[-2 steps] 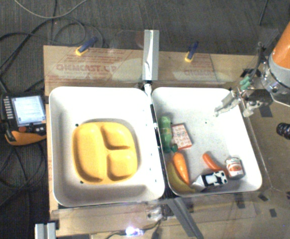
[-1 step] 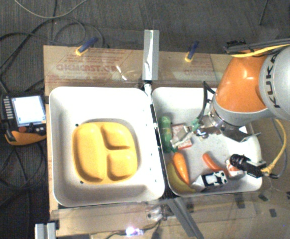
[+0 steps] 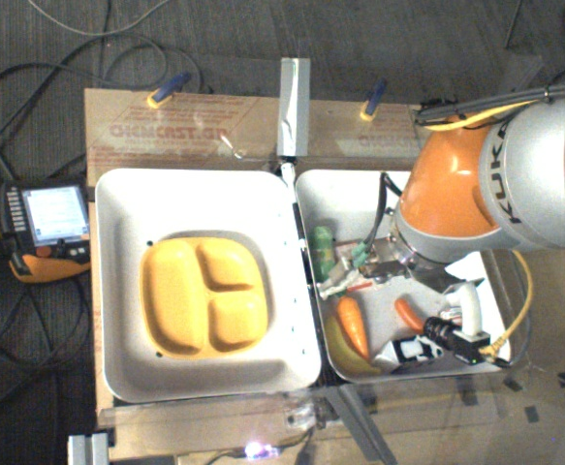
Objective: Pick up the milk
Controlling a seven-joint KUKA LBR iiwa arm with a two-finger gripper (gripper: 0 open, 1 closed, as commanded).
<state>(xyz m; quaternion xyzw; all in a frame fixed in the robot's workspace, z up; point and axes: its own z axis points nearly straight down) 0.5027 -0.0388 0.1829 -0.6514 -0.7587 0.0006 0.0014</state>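
the arm (image 3: 476,192) covers the right bin's (image 3: 311,201) upper right. carrots (image 3: 353,325) and a green bottle (image 3: 322,250) crowd its left side. open floor rings the yellow tray (image 3: 206,294) in the left bin (image 3: 117,260).

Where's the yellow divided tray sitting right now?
The yellow divided tray lies in the left white bin, roughly at its centre, across the divider from the right bin where the carrot lies.
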